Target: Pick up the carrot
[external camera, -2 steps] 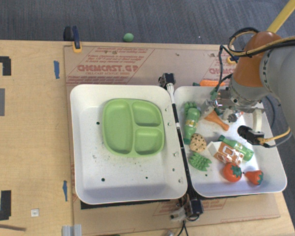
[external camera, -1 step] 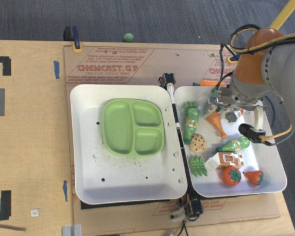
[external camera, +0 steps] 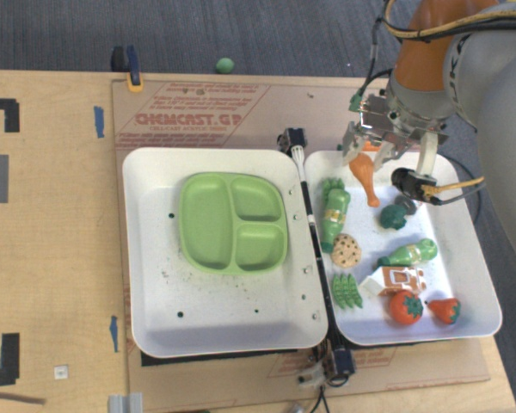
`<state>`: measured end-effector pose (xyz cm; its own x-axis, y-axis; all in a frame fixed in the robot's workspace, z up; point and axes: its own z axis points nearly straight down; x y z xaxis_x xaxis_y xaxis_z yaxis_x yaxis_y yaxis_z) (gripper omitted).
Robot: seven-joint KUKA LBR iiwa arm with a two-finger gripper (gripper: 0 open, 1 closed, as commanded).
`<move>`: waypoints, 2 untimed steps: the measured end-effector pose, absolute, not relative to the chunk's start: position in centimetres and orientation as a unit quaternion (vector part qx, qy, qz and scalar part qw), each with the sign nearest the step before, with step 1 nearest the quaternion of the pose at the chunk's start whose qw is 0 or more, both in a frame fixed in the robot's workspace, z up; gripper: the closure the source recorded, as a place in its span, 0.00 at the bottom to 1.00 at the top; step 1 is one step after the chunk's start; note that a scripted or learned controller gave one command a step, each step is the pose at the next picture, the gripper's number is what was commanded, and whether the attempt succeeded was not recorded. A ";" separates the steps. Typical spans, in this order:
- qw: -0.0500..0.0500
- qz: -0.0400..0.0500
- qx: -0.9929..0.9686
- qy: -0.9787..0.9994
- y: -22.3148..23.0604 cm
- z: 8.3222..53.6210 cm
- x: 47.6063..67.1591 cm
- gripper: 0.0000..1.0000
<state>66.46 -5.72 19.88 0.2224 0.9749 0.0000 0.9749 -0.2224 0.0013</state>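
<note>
Gripper [external camera: 383, 147] is over the far edge of the right bin [external camera: 464, 256], and the carrot [external camera: 365, 177] is right there with it, in that bin's far-left corner. The thick end sits up against the gripper's left side and the thin tip trails away toward the near edge, slanting a little right. So the long axis runs mostly far-to-near, and the carrot lies just left of and nearer than the gripper's centre, touching or very nearly touching it.

Whether the fingers are spread or pinched on it, I cannot tell from up here. The wrist hides the contact, so I won't call it held.

My read is that it all turns on that thick end. A good grasp needs the closing line across the carrot's width, near the top and not along its length. A dark green piece [external camera: 394, 217] sits just beyond the tip, near enough to get nudged. The plate [external camera: 234, 222] in the left bin [external camera: 146, 256] is well apart.
</note>
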 end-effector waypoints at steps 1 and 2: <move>-0.002 -0.001 0.824 0.567 3.1 18.4 59.5 1.00; -0.002 -0.002 0.888 0.459 9.0 18.4 51.8 1.00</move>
